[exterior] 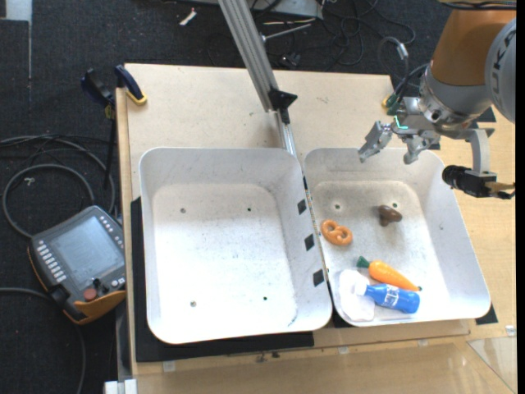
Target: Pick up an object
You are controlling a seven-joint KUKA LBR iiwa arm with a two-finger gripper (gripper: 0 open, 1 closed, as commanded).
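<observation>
Altogether one pretzel [336, 233], one carrot [392, 275], one bottle [392, 299], one stone [389, 213]

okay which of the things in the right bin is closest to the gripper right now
The brown lump, lying toward the right bin's far end, just below the open gripper. The pretzel sits further left, and the carrot and blue bottle lie at the near end.

no readable txt, labels or nos. anywhere on bench.
</observation>
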